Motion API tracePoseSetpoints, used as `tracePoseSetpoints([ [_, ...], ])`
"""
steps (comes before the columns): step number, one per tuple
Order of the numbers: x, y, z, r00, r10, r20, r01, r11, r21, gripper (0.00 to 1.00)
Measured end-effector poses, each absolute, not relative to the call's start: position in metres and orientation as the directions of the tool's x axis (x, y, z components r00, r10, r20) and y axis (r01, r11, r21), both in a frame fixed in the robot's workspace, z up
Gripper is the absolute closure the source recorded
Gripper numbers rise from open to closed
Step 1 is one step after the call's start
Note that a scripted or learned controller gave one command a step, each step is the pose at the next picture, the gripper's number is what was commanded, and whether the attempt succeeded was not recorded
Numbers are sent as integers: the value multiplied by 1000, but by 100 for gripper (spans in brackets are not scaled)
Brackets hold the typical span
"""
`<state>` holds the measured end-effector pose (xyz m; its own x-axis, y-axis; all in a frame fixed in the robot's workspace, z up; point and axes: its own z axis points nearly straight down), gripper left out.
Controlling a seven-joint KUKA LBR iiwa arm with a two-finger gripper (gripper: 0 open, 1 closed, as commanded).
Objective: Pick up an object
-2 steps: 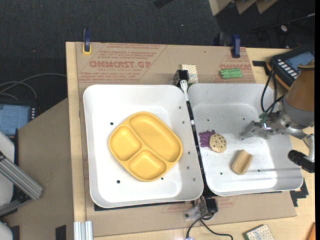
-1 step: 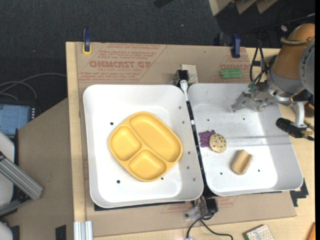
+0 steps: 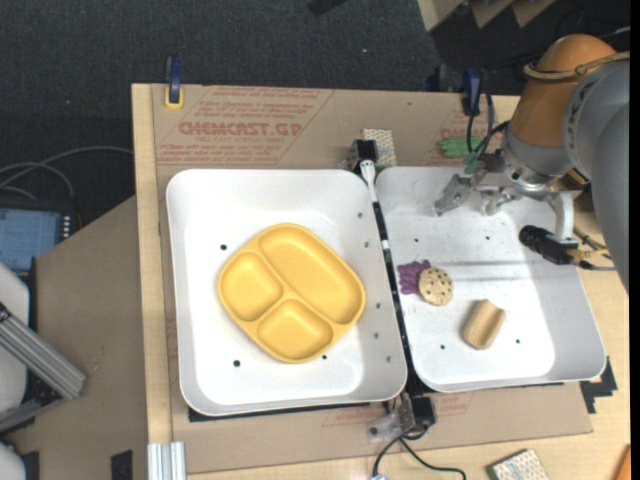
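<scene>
1. The gripper [image 3: 472, 194] hovers over the right bin's [image 3: 570, 363] far end, fingers apart, nothing between them, likely poised for descent.
2. Candidate objects lie nearer: a cookie [image 3: 435, 286] and a tan cylinder [image 3: 483, 324].
3. The yellow divided plate [image 3: 290, 290] fills the left bin [image 3: 195, 218].

left bin [image 3: 190, 268]: tray [image 3: 290, 290] in middle | right bin [image 3: 560, 358]: cookie [image 3: 435, 285] near left wall, block [image 3: 483, 323] just right of it | gripper [image 3: 470, 190] over far part

Bright, even overhead light; picture soft and slightly grainy.
The white bins [image 3: 200, 298] glared pale, the tray [image 3: 290, 290] cast faint shadows, and the floor [image 3: 80, 28] stayed dark; the arm [image 3: 570, 98] looked blurred.
</scene>
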<state>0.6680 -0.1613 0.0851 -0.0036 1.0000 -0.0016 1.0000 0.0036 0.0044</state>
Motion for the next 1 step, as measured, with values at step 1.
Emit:
tracePoseSetpoints([
  [1,629,-221,86,2,1000,11,1000,-2,2,0],
])
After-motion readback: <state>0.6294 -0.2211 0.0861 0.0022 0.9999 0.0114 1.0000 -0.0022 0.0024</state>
